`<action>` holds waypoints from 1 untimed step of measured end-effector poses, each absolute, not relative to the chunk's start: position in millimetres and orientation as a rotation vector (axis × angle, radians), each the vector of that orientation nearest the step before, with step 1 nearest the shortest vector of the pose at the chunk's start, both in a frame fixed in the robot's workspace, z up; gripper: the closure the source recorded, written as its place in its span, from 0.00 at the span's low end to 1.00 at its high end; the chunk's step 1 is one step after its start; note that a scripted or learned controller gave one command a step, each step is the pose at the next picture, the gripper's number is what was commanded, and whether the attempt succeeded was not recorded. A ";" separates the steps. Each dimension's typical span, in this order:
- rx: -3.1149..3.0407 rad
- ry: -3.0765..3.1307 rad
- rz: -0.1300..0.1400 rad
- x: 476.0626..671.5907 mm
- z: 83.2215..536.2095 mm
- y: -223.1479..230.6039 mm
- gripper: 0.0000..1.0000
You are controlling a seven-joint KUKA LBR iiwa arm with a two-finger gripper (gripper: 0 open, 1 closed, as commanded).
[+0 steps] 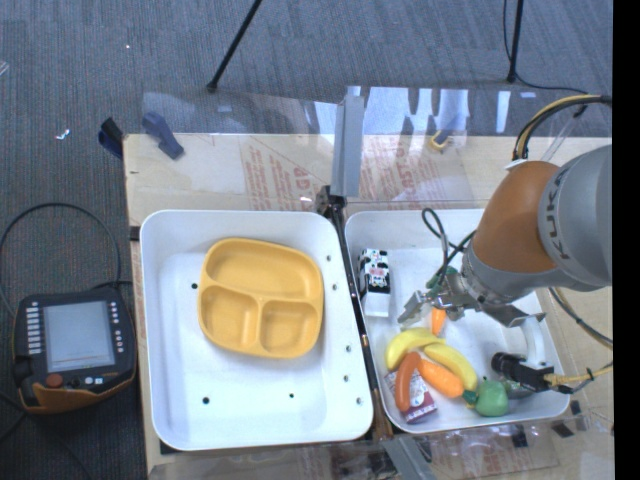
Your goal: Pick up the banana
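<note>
1. My gripper [437, 308] sits under my own wrist, so I cannot tell how my fingers stand.
2. The small orange piece [438, 320] at my fingertips is partly covered; what it is stays unclear.
3. The banana [432, 353] is overlapped along its lower side by a carrot [440, 376].
4. The right bin [372, 363] is largely hidden on its right by my arm.
5. The print on the small black-and-white item [375, 268] is too small to read.
</note>
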State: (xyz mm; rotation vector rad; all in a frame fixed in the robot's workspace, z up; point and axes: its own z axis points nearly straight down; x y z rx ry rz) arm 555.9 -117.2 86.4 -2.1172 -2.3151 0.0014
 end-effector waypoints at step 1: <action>-2.187 -2.249 0.002 505.8 86.3 -81.6 0.00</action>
